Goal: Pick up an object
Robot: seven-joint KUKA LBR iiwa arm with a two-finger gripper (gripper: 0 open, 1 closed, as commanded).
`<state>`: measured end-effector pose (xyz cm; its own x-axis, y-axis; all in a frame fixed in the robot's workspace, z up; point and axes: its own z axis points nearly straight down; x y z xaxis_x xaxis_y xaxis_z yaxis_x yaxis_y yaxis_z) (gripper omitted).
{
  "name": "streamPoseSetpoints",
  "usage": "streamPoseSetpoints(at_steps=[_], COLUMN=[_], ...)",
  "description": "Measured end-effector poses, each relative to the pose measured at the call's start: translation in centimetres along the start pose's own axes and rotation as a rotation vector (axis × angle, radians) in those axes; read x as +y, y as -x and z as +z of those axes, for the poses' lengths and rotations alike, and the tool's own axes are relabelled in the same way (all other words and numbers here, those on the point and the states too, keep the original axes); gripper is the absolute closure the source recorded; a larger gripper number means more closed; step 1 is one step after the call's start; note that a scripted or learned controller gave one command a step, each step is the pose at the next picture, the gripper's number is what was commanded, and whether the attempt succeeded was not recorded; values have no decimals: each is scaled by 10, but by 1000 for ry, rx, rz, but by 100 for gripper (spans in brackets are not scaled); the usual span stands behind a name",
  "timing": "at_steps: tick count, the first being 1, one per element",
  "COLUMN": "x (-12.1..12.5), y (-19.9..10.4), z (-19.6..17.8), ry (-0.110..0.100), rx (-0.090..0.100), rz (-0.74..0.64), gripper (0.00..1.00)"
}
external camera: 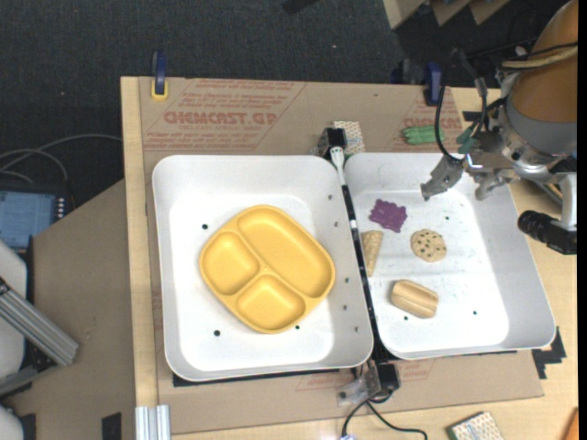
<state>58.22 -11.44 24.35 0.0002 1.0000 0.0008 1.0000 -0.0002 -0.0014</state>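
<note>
Overhead, your gripper (461, 178) hangs above the far edge of the right bin (514, 282), its two fingers (437, 183) spread apart and holding nothing. Nearest below and to the camera's left of them lies the purple piece (388, 215), with the cookie (428, 245) just beyond it toward the near side. The bread roll (414, 299), long axis running across the bin, and the cone (371, 248) lie farther off, while the yellow divided plate (266, 268) sits alone in the left bin (183, 246).

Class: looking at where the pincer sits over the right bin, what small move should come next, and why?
Probably lower toward the purple piece, the nearest item. The pincer hangs open above the right bin with nothing between its fingers.
</note>
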Motion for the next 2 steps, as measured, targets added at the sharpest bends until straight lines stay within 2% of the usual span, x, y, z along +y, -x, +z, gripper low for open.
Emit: streamPoseSetpoints(at_steps=[1,2], x=[-47,-21], y=[-2,-20], z=[113,158], ry=[-13,1], rx=[3,-5], rz=[2,1], gripper=[0,0])
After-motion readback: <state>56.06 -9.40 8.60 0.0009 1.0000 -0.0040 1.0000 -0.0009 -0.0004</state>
